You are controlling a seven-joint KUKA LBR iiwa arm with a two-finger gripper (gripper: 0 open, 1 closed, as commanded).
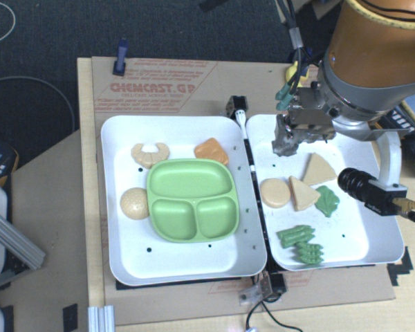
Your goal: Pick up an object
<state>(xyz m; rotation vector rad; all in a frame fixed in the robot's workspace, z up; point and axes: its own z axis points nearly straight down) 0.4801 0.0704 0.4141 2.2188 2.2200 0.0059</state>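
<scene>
Dark carpet surrounds the tabletop (159,81), a printed brown board carrying two white bins. The left bin (117,185) holds a green divided tray (192,199), with a croissant-shaped piece (149,153), an orange chunk (211,151) and a round tan bun (134,203) around it. The right bin (373,244) holds a pale disc (275,193), two cream wedges (311,182), a green leafy piece (326,201) and green pods (301,244). The end effector (288,146) hangs over the right bin's far left corner; whether its grip is parted, can't tell. The wedges lie just beside it, nearer the camera.
</scene>
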